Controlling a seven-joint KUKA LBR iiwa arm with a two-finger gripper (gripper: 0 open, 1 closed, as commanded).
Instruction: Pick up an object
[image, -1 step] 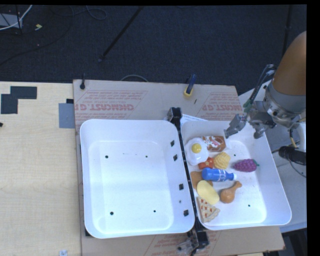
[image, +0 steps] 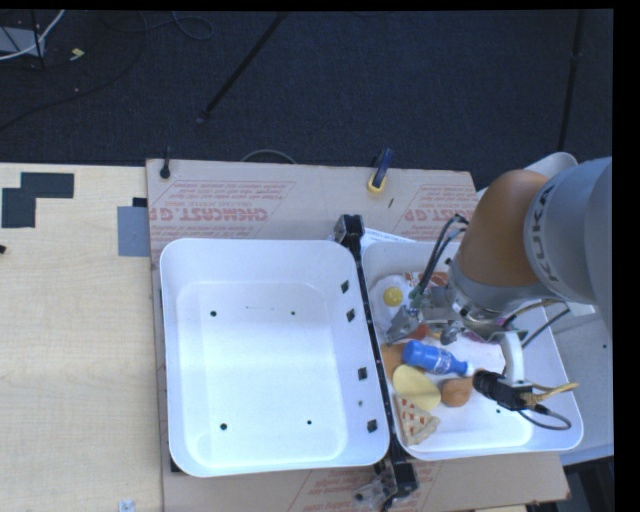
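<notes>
1. The gripper (image: 408, 322) sits low in the right bin (image: 560, 425), its fingers hard to read; whether they are spread or pressed together cannot be told.
2. Pickable objects crowd just beyond the fingertips: a blue bottle (image: 432, 357), a yellow piece (image: 415, 384), a brown ball (image: 456, 393), a waffle-patterned wedge (image: 417, 418), and a small yellow ball (image: 393, 296) beside them.
3. Risk: the tight clutter could let the fingers nudge the bottle aside or pinch two items together.
4. The black divider (image: 365, 330) lies close beside the fingers, limiting travel that way; the left bin (image: 190, 290) offers open room.
</notes>
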